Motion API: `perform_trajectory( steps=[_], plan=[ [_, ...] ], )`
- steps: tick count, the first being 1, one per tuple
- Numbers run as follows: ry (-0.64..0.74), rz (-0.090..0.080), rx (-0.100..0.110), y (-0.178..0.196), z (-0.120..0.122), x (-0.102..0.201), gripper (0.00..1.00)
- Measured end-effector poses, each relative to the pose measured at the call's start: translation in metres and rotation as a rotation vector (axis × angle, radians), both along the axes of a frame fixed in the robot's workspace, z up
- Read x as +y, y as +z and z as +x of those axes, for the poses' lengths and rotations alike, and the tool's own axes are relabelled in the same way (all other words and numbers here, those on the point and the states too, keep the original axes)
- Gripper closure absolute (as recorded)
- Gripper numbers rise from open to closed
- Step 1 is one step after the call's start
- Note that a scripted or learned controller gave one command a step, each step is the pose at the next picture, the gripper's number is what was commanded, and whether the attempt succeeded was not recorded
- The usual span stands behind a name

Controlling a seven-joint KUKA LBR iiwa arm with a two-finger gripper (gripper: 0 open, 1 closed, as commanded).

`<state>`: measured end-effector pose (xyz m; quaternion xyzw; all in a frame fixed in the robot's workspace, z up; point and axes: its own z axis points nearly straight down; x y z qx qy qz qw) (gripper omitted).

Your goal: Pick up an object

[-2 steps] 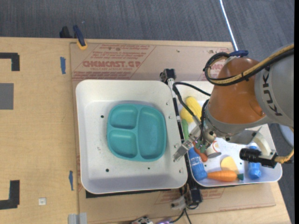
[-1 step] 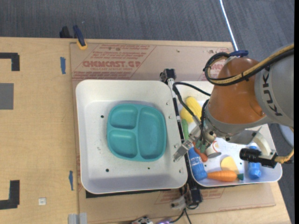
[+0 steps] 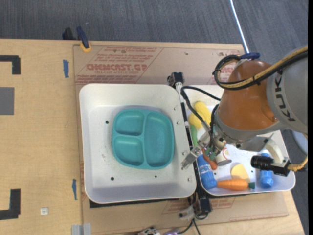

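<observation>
My gripper (image 3: 199, 152) hangs low over the left edge of the right bin (image 3: 288, 182), by the wall between the two bins. The arm's orange wrist hides much of that bin. Around the gripper lie a yellow corn-like piece (image 3: 202, 111), a green item (image 3: 194, 124), a blue bottle (image 3: 207, 175), an orange carrot (image 3: 234, 184), a yellow wedge (image 3: 238, 171) and a blue toy (image 3: 265, 178). Small red and green bits sit right under the gripper. I see nothing clearly held in it.
The left bin (image 3: 95, 131) holds a teal divided plate (image 3: 143, 137) in its middle. Both bins rest on a cardboard sheet (image 3: 122, 65) on the wooden bench. A black cable runs along the divider between the bins.
</observation>
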<state>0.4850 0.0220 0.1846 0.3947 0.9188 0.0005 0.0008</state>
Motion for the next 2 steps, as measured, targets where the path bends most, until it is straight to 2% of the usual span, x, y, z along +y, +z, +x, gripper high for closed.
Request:
perform_trajectory(
  steps=[2],
  plan=[
    [0.0, 0.0, 0.0, 0.0, 0.0, 0.0, 0.0]
  ],
)
